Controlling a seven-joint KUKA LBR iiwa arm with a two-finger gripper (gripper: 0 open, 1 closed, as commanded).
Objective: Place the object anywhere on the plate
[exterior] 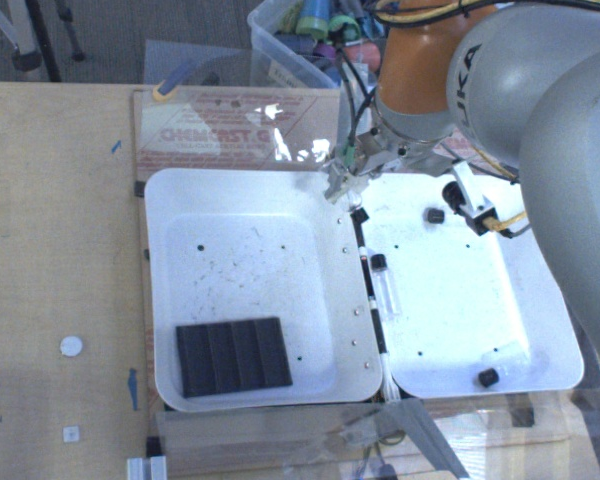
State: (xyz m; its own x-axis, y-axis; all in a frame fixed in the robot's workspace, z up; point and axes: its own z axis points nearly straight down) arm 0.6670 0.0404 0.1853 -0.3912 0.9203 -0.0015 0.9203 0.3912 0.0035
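Note:
A black ribbed rectangular plate lies flat in the front left corner of the left bin. My gripper hangs over the back end of the rim shared by the two bins, far from the plate. A thin clear tube with a small black cap lies in the right bin close to the dividing rim, in front of the gripper. I see nothing clearly held in the gripper.
Two small black pieces lie in the right bin, one near the back and one at the front. A clear tub of colourful items stands behind the bins. A wooden board lies behind the left bin.

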